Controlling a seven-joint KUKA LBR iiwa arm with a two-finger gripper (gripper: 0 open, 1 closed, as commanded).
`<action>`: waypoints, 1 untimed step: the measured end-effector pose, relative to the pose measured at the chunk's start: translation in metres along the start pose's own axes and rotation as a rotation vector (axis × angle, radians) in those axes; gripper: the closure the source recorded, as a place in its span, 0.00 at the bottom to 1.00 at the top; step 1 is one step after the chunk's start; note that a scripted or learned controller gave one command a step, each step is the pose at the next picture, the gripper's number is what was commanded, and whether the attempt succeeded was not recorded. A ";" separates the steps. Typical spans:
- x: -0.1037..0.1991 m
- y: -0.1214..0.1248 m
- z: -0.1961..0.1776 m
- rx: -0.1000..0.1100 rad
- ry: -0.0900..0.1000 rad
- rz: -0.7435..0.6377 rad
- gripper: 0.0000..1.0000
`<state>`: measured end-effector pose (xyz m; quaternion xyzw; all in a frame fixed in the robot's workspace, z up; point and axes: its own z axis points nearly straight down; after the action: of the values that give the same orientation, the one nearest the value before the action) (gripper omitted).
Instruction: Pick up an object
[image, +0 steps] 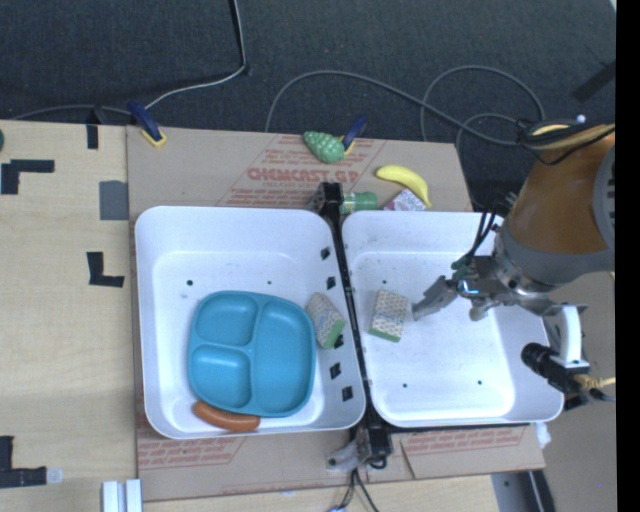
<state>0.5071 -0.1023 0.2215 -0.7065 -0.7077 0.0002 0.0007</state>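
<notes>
So the end effector (432, 300) sits low inside the right bin (500, 395), and I honestly can't tell how it's set from this angle. Just to its left, nearly touching, is a sponge (389, 315): a squarish, porous-looking block, green scrubby face with a tan side, tilted a bit, with its long axis running roughly up-down in the view. A second sponge (325, 318), same sort of green and tan block, leans against the wall of the left bin (165, 300), further left across the divider. Further left again is a smooth blue plastic plate (250, 352) with three compartments, and a glossy orange sausage-shaped toy (226, 417) at its lower edge. A yellow banana (403, 181) lies up on the cardboard-covered surface (200, 170), behind the bins.
</notes>
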 end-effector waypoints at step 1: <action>-0.093 0.034 0.045 0.001 -0.002 0.003 0.00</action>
<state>0.5415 -0.1948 0.1763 -0.7077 -0.7065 0.0013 0.0004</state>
